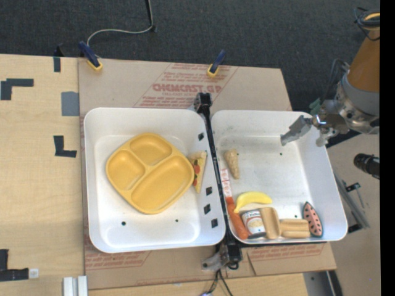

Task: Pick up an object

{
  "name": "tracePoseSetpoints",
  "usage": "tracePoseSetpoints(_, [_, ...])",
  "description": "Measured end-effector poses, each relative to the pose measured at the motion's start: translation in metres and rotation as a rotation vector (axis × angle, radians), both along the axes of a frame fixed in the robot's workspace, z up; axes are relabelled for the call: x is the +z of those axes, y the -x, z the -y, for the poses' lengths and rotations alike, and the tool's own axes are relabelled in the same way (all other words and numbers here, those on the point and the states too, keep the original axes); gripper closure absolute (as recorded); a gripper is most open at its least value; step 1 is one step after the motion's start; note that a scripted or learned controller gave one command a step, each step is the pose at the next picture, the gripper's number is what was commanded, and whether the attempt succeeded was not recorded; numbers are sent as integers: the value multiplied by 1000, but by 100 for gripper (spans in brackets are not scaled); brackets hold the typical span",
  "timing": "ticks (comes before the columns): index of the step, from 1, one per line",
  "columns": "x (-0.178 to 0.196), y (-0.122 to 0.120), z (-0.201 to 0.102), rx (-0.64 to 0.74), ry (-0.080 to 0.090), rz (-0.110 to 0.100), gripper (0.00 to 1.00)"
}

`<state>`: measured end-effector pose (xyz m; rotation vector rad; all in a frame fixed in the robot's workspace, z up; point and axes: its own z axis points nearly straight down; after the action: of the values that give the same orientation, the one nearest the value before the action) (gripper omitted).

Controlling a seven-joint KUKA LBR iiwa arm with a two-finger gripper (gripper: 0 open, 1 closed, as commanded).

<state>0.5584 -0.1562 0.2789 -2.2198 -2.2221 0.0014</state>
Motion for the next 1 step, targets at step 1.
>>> tracePoseSetpoints(1, [-131,75,68,-3,0,-3,0])
